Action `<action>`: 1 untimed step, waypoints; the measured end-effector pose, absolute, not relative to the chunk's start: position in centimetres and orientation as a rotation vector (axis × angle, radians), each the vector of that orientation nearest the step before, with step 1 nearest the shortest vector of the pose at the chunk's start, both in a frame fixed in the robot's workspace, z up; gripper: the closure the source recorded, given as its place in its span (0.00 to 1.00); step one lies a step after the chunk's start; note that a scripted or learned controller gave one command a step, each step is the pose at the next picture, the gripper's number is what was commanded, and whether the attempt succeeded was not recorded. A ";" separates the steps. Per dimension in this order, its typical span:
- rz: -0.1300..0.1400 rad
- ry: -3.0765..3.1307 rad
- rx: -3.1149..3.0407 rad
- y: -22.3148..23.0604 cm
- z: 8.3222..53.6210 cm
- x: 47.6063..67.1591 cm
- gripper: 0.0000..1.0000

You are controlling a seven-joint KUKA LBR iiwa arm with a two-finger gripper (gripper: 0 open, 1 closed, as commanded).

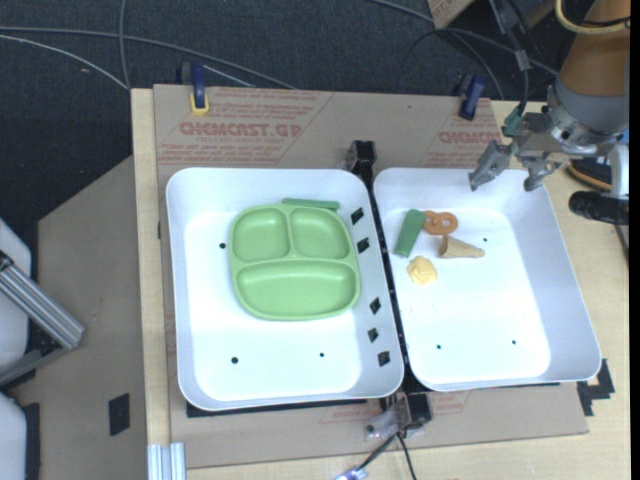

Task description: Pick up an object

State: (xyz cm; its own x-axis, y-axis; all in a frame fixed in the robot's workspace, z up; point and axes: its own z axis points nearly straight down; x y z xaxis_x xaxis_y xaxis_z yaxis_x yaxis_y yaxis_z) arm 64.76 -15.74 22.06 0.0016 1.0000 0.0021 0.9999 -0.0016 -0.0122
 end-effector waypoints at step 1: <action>0.000 -2.221 -2.220 -15.7 22.7 65.0 0.00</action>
State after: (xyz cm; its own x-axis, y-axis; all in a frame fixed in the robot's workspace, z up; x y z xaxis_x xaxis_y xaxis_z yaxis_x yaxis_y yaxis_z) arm 65.02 -15.70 22.71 -0.0004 1.0000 0.0005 1.0000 0.0004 -0.0005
